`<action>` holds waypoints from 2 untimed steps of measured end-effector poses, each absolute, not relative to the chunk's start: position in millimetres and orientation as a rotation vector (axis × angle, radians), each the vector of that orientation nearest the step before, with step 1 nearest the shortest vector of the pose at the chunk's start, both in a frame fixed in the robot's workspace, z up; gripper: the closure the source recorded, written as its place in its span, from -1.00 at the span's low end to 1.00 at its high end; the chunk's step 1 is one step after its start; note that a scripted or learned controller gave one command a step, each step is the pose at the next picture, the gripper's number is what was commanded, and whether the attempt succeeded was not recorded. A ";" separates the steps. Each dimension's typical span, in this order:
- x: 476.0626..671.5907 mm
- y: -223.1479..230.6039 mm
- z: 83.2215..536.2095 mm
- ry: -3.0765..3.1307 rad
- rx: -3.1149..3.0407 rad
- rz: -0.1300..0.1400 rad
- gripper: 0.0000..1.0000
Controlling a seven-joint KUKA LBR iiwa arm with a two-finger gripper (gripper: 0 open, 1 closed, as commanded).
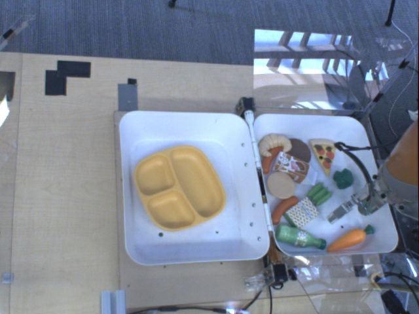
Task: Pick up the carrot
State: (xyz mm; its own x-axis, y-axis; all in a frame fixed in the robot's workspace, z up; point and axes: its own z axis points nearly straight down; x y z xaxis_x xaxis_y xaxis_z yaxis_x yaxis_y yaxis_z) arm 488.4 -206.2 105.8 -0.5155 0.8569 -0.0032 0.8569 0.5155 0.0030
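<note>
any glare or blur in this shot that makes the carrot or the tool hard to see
Camera view: strong glare on the reflective panel above the right bin, none on the carrot, which reads sharp and evenly lit at the bin's front edge. The tool looks small and slightly soft, so its fingers are hard to make out. Shadows are faint throughout.

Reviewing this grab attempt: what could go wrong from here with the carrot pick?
1. The carrot lies close to the right bin's near wall, so the gripper may strike the rim on its descent.
2. The green bottle lies just beside the carrot's tip and could get bumped or caught instead.
3. The gripper sits above and apart from the carrot, so a straight drop might miss.
</note>
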 end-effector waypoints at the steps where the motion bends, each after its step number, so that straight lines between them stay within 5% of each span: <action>1: 492.1 -205.3 90.0 3.041 0.732 0.003 -1.00; 2: 495.6 -204.6 102.6 3.032 0.734 0.005 1.00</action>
